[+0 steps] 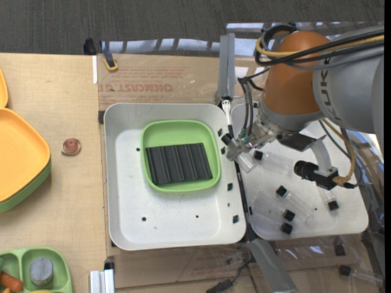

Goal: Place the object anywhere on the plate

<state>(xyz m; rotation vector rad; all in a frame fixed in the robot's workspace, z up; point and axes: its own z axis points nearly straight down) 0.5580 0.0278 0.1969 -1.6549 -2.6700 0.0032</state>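
Wooden worktop [61, 96] with two white bins side by side. Left bin [122, 224] has the green plate [180, 133], and the dark ribbed object [178, 163] is lying flat right in the middle of it. Arm's end effector [235, 148] sits over the divide between the bins, just beside the plate's right edge. Honestly can't tell how it's set. Some orange plates [21, 157] far left.

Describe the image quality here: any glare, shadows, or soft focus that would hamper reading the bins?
Camera view: lighting is even and soft, and the green plate with its dark ribbed object reads sharply in the left bin. The right bin is brighter, close to washed out, so its rim is hard to trace. The arm casts only faint shadow, and the gripper looks slightly soft.
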